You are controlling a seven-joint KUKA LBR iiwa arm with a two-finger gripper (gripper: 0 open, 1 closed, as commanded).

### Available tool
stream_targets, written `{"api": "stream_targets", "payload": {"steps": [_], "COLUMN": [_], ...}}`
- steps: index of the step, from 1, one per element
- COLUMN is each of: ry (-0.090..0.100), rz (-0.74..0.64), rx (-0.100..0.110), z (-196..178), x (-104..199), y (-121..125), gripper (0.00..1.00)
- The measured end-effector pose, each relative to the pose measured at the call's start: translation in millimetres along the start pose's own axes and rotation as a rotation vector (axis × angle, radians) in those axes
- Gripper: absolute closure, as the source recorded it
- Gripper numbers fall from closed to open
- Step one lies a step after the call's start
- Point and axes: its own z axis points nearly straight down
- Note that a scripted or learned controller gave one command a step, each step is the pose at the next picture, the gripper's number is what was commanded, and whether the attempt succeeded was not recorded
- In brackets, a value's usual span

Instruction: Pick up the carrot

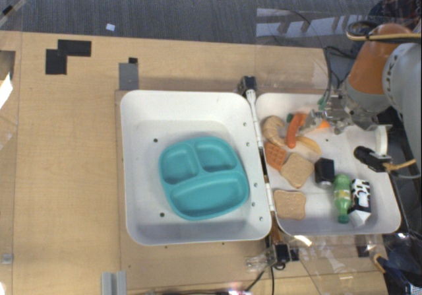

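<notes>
A: What was on the table (66, 155), biggest things first?

B: 2 white bins sat side by side. The left bin (138, 155) held a teal divided plate (203, 178) with 3 compartments. The right bin (389, 211) carried the food, so I'll place everything against the carrot (295, 129), which lay slanted near that bin's upper left.

A: And the arm?

B: The grey arm with its orange band (369, 66) reached in from beyond the carrot's right. The hand (325, 117) hung just beside the carrot's upper right end, over an orange-green scrap I couldn't name.

A: Clamped on the carrot?

B: I couldn't tell. The hand's tips were a small blur of metal, so apart or together was beyond me, and nothing showed the carrot between them.

A: Which step, then?

B: I'd judge the approach, with the hand closing in and the grasp not made. The next move likely called for shifting left onto the carrot, turning to straddle its slanted body, then descending.

A: What crowded it?

B: A pale roll (271, 127) touched the carrot's left, a waffle (275, 154) lay below it, and 2 bread slices (297, 169) lay further below. A green bottle (341, 198) and a black-and-white cow carton (360, 198) stood well below and to the right.

A: Anything hidden?

B: The arm's upper part ran out of view, and the carrot's lower end was hard to separate from a tan piece (307, 146) beside it.
</notes>
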Motion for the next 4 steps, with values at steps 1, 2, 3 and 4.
{"api": "stream_targets", "payload": {"steps": [1,2,3,4], "ry": [0.002,0.001,0.005,-0.003], "rz": [-0.142,-0.144,-0.162,-0.629], "rx": [0.002,-0.008,-0.009,-0.010], "z": [0.4,-13.2,-104.3,-18.6], "x": [17.3,18.3,105.1,47.5], "y": [-33.3,-29.3,-22.9,20.6], "gripper": [0.00,1.00,1.00,1.00]}}
